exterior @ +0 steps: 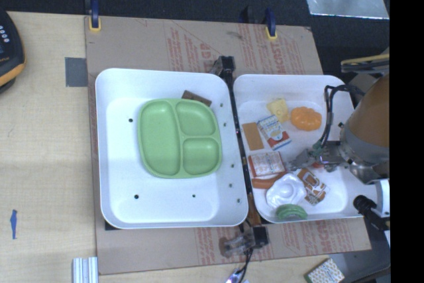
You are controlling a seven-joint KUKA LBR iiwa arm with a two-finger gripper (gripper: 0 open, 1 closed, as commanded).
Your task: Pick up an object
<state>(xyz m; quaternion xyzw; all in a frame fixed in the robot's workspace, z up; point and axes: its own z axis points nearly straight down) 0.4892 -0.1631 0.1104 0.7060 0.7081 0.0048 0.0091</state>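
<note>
Green lid at right bin's 6 o'clock; orange fruit at 1. Left bin holding green divided plate. Gripper fingers: cannot tell.

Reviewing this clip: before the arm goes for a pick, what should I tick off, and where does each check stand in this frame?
1. Objects available in the right bin: ok; orange object, yellow piece, small carton and others lie there.
2. Gripper over the right bin, among the items: ok.
3. Fingers open or shut: cannot tell; too small and dark.
4. Anything held: cannot tell; nothing visible between the fingers.
5. Target isolated: not ok; white wad, green lid and packets crowd together near the gripper.
6. Left bin holds the green divided plate, well apart from the arm: ok.
</note>
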